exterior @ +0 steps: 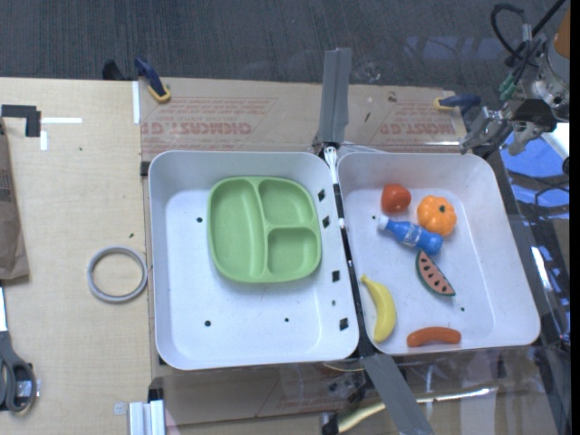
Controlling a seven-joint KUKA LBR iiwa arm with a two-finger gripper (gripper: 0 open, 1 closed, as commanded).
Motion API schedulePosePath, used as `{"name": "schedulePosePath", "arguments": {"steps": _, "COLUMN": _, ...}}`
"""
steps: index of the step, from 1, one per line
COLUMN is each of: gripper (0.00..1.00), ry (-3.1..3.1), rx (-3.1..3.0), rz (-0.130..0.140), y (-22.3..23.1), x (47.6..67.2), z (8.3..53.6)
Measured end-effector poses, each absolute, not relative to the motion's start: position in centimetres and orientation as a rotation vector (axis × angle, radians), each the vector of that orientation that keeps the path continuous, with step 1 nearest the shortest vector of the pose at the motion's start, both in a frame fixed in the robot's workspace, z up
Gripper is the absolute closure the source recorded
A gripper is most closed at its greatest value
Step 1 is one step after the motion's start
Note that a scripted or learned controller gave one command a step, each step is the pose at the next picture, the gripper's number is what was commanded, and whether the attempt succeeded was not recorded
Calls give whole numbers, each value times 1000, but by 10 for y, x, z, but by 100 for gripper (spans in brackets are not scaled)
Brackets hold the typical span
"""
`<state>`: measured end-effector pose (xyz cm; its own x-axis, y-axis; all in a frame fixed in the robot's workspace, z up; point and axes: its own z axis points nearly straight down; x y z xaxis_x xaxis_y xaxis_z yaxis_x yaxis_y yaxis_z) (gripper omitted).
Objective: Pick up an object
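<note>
Hand (489, 132) noted at the upper right of the frame, above and just outside the far right corner of the right bin (507, 243); dark metal parts and cables are seen there, below the grey arm (553, 57) with its orange band. Whether it is apart or together cannot be told from this view. Nothing is seen held in it.

Right bin, lower right of centre: six toy foods are recorded.
- Red tomato (395, 198) near the upper middle of the bin.
- Orange pumpkin (436, 214) just to its right.
- Blue and white bottle (410, 234) lying on its side below the tomato, its blue end touching or nearly touching the pumpkin.
- Watermelon slice (434, 275) below the bottle, apart from it.
- Yellow banana (380, 308) against the bin's left wall, lower down.
- Red-orange sausage (433, 336) near the bottom edge, just right of the banana.

Left bin (181, 315), centre of the frame: a green divided plate (265, 229) with three compartments is set in the upper half.

Worktop (72, 198), left of the frame: a grey ring (117, 273) is seen lying flat beside the left bin. Scissors (16, 379) are partly seen at the lower left edge.
</note>
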<state>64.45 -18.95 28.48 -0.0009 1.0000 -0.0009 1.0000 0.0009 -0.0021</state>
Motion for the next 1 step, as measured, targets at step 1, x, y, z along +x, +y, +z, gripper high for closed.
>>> {"name": "schedulePosePath", "arguments": {"steps": 1, "gripper": 0, "ry": -1935, "rx": -2462, "rz": -13, "y": -210, "x": 645, "z": 92}}
